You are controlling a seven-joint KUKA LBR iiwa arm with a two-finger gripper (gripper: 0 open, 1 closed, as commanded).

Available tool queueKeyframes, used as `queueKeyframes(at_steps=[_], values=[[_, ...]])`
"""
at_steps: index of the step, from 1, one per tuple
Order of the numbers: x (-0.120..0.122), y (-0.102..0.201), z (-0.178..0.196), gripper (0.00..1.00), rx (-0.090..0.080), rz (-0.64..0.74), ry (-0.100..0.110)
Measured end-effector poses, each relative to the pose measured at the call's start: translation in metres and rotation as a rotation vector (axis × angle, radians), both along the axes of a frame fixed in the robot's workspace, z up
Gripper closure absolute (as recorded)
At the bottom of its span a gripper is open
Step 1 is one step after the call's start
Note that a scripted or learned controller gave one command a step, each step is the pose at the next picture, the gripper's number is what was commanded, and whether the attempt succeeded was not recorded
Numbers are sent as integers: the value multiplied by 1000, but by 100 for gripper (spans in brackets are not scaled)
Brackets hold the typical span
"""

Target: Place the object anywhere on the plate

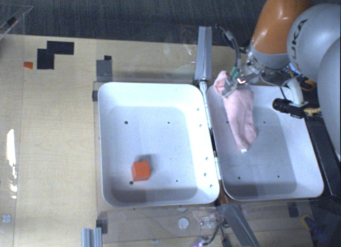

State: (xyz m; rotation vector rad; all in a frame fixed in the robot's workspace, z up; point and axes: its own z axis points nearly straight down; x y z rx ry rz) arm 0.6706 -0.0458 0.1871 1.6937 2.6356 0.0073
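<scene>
where the claw (234, 82) grips, pink cloth (241, 116) dangling below

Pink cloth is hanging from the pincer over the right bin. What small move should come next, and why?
Probably carry it left, across the divider, toward the left bin. The pincer grips the cloth at its top edge, and the rest drapes down above the right bin. I see no plate as such; the left bin holds an orange block, so aim beside it.

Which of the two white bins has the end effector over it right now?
The right bin. The end effector is over its upper left corner with a pink cloth hanging from it; the left bin holds an orange block.
</scene>
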Motion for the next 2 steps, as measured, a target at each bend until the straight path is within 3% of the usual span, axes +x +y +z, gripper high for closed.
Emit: queueKeyframes(at_steps=[1,2], values=[[2,2,40,100,1,8,-1],[-7,58,33,100,-2,411,2]])
